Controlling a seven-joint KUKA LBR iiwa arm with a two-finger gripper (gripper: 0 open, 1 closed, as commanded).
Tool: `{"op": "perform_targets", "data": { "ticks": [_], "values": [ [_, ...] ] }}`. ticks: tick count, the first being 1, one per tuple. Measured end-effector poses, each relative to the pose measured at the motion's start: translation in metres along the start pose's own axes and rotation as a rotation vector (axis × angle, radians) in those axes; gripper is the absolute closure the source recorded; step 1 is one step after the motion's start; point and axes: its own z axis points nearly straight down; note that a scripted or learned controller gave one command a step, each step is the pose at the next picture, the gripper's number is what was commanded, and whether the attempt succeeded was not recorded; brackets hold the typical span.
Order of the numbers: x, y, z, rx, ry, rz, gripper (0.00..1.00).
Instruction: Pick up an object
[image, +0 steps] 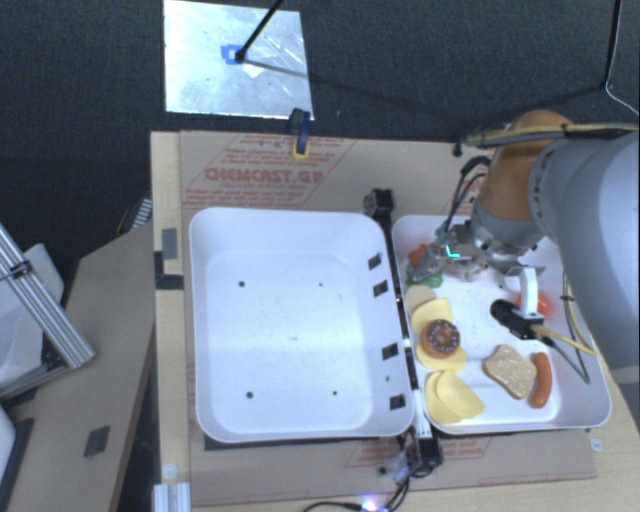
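We saw the tool (440, 258) low at the right bin's (585, 410) 11 o'clock corner; we couldn't tell its opening. A donut (442, 338) on a yellow slice sat at 7 o'clock, with toast (511, 371) and a sausage (541, 379) at 5. The left bin (290, 235) lay at 9 o'clock on the counter.

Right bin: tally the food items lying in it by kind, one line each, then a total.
Counting what lies clear of the arm in the right bin:
Yellow slices: 3
Donut: 1
Bread slice: 1
Sausage: 1
Total: 6
Under the gripper sit more pieces, too hidden to name.
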Motion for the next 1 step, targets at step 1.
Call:
{"op": "perform_targets", "data": {
  "ticks": [1],
  "values": [
    [-0.0225, 0.0212, 0.0024, 0.031, 0.019, 0.006, 0.00]
  ]
}}
